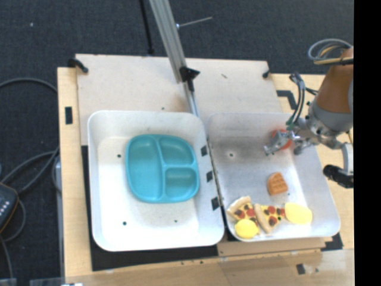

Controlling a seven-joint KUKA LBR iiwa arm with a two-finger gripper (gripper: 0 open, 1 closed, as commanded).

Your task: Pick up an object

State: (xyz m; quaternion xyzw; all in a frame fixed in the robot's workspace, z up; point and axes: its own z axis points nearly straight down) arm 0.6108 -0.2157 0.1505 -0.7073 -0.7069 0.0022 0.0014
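Arm (333, 100) seen reaching in from right, wrist over right bin's upper right part. Gripper (284, 142) pointed left, low above bin floor; finger state could not be told. Nothing seen between fingers.

Right bin (238, 130): upper and left floor bare, toys crowded along near edge. Counted: one orange pastry (277, 184), two pizza slices (262, 212), two yellow pieces (298, 214).

Left bin (101, 159): one teal divided plate (162, 167) centred, margins free around it.

Grey arm entered from the right, orange band seen above the wrist, tool (278, 143) pointed left, held low, finger state not resolved.
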